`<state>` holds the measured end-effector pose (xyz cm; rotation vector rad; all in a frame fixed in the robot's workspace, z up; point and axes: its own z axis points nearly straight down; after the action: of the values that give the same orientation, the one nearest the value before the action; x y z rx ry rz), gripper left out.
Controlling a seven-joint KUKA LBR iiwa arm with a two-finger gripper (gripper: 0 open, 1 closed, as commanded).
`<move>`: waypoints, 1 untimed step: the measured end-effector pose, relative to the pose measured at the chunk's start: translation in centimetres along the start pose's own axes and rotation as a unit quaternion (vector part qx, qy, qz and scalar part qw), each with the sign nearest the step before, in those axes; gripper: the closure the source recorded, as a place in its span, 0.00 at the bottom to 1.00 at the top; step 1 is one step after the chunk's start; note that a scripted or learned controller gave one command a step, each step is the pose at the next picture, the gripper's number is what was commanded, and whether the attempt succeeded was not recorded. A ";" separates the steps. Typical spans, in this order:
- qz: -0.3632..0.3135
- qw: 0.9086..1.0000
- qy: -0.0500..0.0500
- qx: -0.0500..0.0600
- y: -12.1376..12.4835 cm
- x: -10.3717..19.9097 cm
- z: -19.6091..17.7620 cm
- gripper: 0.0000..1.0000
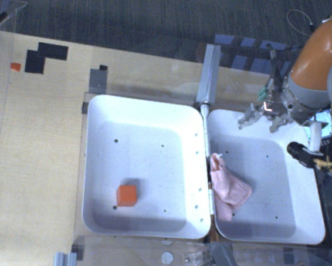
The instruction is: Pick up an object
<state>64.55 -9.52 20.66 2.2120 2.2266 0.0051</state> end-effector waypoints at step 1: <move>-0.072 0.997 0.000 0.000 -4.3 -1.5 7.5 0.00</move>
<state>60.31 -11.08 13.14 2.0452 2.3793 0.0049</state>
